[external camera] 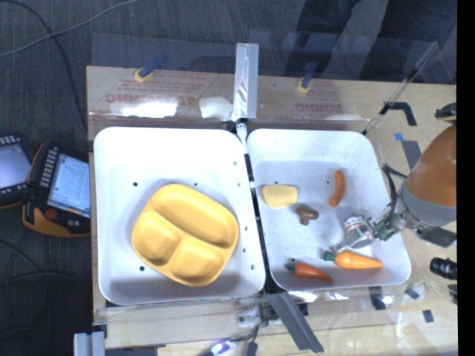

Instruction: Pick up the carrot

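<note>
The carrot, orange with a small green top at its left end, lies on its side near the front right corner of the right bin. My gripper, a silvery head on the arm coming in from the right, hovers just behind and slightly left of the carrot, close to its green end. Nothing shows in its grasp. The arm's grey and orange wrist stands over the bin's right rim.
In the right bin also lie a red-orange pepper-like piece at the front, a brown mushroom, a pale yellow block and a reddish sausage. The left bin holds a yellow divided plate.
</note>
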Tool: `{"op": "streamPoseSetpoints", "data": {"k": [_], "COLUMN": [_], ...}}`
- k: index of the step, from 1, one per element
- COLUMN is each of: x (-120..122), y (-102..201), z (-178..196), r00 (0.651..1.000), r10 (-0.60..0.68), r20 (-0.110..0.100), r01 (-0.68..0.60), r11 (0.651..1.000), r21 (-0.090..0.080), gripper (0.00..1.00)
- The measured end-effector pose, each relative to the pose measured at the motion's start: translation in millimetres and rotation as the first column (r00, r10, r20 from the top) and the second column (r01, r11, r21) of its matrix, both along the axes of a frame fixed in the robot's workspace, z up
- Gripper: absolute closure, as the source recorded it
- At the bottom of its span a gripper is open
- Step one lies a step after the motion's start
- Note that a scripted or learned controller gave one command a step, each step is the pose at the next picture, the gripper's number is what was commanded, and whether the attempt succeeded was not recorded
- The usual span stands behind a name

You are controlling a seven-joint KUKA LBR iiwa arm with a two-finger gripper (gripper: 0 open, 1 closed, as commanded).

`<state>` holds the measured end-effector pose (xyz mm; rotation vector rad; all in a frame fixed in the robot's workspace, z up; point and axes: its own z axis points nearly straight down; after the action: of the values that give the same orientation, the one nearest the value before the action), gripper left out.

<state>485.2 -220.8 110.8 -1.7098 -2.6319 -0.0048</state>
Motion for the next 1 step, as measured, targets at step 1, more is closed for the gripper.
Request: {"op": "streamPoseSetpoints", "data": {"k": [1], "x": [-0.4], "y": [40.1], "z": [16.8], "r00": [0.984], "r10": [-0.181], "r20": [-0.003], "r01": [0.181], "r11": [0.984], "r21": [-0.002], "gripper": [0.00]}}
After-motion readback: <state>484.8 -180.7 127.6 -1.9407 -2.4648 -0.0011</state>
